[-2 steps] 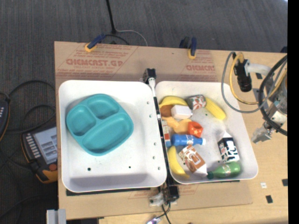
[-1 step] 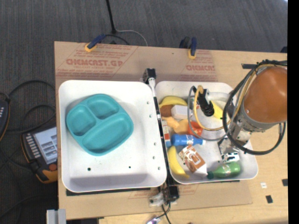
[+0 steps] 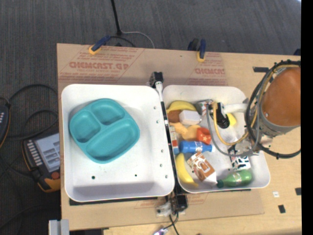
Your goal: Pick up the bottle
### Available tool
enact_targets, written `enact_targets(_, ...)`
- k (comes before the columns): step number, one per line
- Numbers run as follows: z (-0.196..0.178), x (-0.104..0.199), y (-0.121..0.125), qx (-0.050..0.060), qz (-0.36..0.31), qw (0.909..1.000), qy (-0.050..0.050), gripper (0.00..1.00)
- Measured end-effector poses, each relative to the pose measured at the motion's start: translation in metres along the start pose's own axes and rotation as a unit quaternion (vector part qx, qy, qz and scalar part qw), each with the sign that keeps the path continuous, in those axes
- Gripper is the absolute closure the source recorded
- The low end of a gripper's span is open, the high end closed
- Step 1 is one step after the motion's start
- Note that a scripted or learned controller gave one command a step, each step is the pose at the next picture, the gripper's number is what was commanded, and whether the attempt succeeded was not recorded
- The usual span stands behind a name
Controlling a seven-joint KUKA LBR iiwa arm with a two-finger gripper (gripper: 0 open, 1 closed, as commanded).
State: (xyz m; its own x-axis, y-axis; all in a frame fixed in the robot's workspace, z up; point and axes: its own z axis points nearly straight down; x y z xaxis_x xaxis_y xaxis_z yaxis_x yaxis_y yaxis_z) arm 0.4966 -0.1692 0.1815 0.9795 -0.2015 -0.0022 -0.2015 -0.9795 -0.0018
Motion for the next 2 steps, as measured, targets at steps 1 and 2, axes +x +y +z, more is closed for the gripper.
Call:
enact_targets(1,0.0,0.0,0.0,0.0,0.0,1.0,0.0,0.0)
enact_targets(2,0.07,0.002,-0.058,-0.009,0.085,0.9963,-0.001,0.0)
